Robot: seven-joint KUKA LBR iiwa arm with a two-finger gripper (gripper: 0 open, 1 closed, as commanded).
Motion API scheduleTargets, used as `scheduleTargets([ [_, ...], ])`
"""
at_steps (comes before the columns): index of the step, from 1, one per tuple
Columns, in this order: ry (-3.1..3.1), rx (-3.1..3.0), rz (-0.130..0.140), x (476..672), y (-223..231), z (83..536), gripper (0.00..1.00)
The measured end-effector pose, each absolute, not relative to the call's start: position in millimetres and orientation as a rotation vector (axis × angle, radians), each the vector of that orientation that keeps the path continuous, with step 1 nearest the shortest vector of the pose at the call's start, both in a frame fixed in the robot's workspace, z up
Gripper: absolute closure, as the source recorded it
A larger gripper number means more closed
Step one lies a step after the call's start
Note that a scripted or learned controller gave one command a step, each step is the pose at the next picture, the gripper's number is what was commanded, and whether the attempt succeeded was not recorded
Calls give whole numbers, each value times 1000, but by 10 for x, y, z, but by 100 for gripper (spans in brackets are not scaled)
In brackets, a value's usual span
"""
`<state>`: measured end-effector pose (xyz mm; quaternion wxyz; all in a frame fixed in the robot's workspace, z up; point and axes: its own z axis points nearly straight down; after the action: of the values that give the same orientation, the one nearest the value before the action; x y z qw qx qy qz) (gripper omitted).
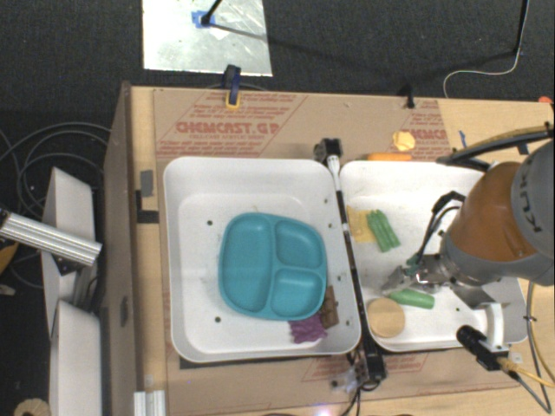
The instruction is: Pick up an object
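My gripper (406, 277) is low in the right bin (434, 176), reaching in from the right under the orange-banded wrist. A small green cylinder (413, 299) lies just below it, touching or nearly touching it. A tan round disc (386, 316) rests at the bin's front left, beside the cylinder. Farther back lie a ridged green piece (381, 230) and a pale yellow strip (358, 224). The arm hides the right part of this bin.
The left bin (199, 189) holds a teal divided plate (273, 265), with a purple lump (305, 329) and a brown piece (330, 310) at its front right corner. An orange carrot-like item (388, 156) lies on the right bin's back rim. Cables run beside the wrist.
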<state>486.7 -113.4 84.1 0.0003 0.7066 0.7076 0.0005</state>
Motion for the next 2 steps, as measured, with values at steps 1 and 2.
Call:
scheduleTargets([
  [1, 2223, 2210, 7, 5587, -1263, 854, 0],
  [2, 2226, 2204, 13, 6588, -994, 865, 0],
])
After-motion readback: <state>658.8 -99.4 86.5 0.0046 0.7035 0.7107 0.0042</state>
